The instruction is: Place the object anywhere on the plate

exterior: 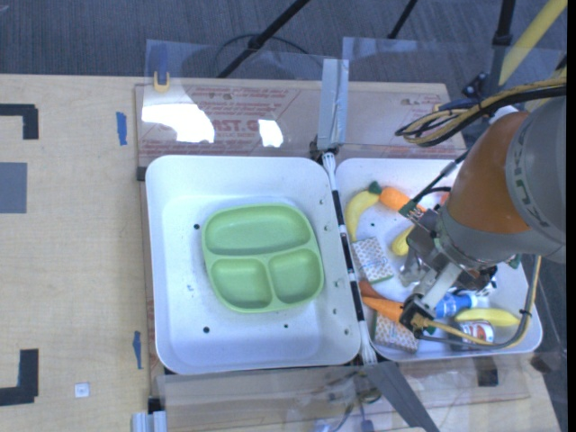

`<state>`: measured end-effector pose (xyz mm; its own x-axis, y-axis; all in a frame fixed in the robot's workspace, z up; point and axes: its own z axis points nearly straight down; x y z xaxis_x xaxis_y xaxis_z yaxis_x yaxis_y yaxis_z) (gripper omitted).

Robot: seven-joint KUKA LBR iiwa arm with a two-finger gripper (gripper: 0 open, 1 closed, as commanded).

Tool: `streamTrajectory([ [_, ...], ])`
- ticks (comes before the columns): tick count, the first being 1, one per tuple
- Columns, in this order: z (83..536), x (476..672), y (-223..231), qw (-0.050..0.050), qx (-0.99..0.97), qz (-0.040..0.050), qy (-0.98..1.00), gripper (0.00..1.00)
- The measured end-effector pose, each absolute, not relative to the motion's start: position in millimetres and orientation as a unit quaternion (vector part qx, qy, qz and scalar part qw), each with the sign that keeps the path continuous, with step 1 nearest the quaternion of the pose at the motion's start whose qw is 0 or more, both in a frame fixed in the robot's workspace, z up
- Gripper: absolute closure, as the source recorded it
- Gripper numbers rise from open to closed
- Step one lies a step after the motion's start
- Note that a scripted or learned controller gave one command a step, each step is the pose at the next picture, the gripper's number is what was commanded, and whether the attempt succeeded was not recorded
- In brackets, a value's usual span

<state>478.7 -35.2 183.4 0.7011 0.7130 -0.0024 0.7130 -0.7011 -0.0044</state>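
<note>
We see the green plate (pixel 261 257) lying flat in the middle of the left bin (pixel 180 241), its one long compartment toward the far edge and its two smaller ones toward the near edge.

The arm (pixel 504 187) reaches over the right bin (pixel 396 171), and its gripper (pixel 416 268) hangs low over the middle of that bin, among the loose things. We cannot tell whether the gripper is open, closed or gripping anything, since the wrist hides its tips.

The things that could be moved all lie in the right bin. A yellow banana (pixel 360 210) and an orange carrot (pixel 393 197) sit near the far corner on the dividing edge. A patterned packet (pixel 371 259) lies along that edge, just beside the gripper. A second carrot (pixel 382 307) and another packet (pixel 393 333) lie toward the near corner. A blue thing (pixel 450 307) and a yellow thing (pixel 493 317) rest by the near edge.
</note>
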Motion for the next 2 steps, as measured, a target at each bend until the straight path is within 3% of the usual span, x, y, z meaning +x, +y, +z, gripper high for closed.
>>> streamTrajectory([
  [1,184.0,566.1,-13.7,0.000,-0.976,0.0015,-0.219,1.00],
  [2,237.1,511.9,-28.6,0.002,-0.975,0.0027,-0.221,1.00],
])
